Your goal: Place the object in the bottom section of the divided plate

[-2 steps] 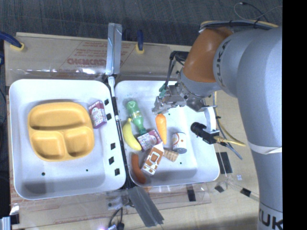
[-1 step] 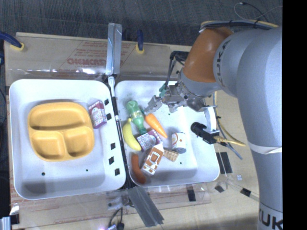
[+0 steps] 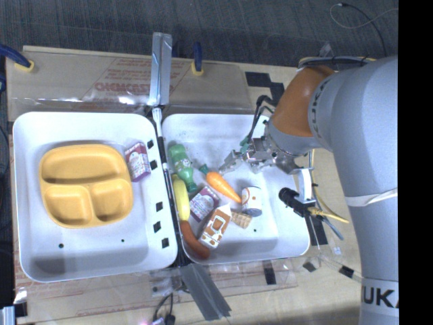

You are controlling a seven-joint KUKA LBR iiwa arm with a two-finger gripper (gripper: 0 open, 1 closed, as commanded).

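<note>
A yellow divided plate (image 3: pixel 84 183) lies in the left bin, with one long section at the far side and two smaller ones at the near side; it holds nothing. My gripper (image 3: pixel 234 156) hangs over the right bin, just above and right of an orange carrot (image 3: pixel 223 186). Its fingers are spread open with nothing between them. A green bottle (image 3: pixel 179 161), a yellow banana (image 3: pixel 181 199), a purple packet (image 3: pixel 203 203), an orange box (image 3: pixel 215 227), a small white and red can (image 3: pixel 252 200) and a brown sausage (image 3: pixel 193 244) lie in that bin.
A maroon packet (image 3: pixel 137 160) lies in the left bin (image 3: pixel 88 256) against the plate's right edge. A ridge (image 3: pixel 162 181) divides the two bins. The right bin (image 3: pixel 284 239) has bare floor near its right wall. The arm's grey body (image 3: pixel 358 134) stands at the right.
</note>
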